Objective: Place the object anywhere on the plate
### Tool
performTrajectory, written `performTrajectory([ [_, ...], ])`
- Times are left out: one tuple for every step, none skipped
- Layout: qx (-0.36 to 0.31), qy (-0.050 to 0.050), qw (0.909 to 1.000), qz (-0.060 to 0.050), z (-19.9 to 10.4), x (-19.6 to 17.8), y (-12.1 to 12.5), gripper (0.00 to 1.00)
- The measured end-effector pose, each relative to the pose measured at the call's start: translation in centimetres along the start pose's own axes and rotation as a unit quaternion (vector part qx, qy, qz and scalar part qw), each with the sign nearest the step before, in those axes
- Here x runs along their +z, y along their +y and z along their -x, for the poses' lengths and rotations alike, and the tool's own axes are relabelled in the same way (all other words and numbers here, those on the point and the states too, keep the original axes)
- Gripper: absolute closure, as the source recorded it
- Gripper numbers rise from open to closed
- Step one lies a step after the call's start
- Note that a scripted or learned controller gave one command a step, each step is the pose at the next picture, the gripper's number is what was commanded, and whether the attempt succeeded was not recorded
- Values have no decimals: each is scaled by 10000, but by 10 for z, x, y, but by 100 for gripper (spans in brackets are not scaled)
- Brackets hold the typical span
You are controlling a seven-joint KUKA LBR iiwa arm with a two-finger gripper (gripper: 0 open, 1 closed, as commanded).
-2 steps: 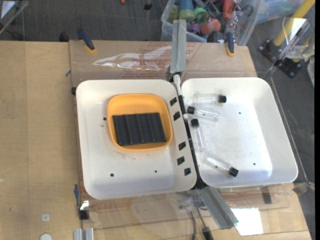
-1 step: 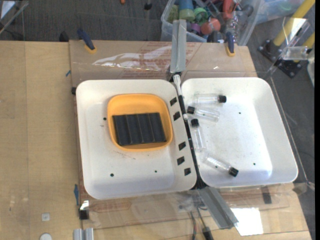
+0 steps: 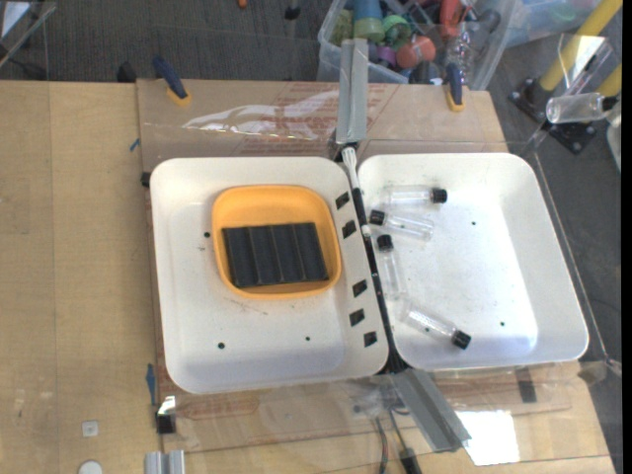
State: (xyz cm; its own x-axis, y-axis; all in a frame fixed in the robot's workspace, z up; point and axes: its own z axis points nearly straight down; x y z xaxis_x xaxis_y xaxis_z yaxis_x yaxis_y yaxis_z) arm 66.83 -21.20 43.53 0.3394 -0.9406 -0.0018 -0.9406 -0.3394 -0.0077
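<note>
**Ribbed block on the plate, vials in the other bin**

Nearest the camera, a grey metal bar slants over the front edge of the worktop, just below the seam where the two white bins meet. Beside it a patch of clear plastic sheeting is taped down.

The left bin holds an orange plate, set toward its far half. A black ribbed block lies flat on the plate, inside the rim and toward its near edge, with its ribs running front to back.

The right bin holds four clear vials with black caps. Three lie near the far-left corner, close to the divider, and one lies apart near the front edge. A row of small black tabs runs along the divider between the bins.

Past the bins, two blue clamps grip the worktop's far edge. A clear tub of colourful odds and ends stands behind them.

The state of the pincer cannot be told from this view.
</note>
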Motion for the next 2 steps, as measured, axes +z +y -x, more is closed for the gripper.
performTrajectory([
  [-1468,-4,9892,5,0,0,0,100],
  [-2222,2,9750,5,1,0,-1,100],
])
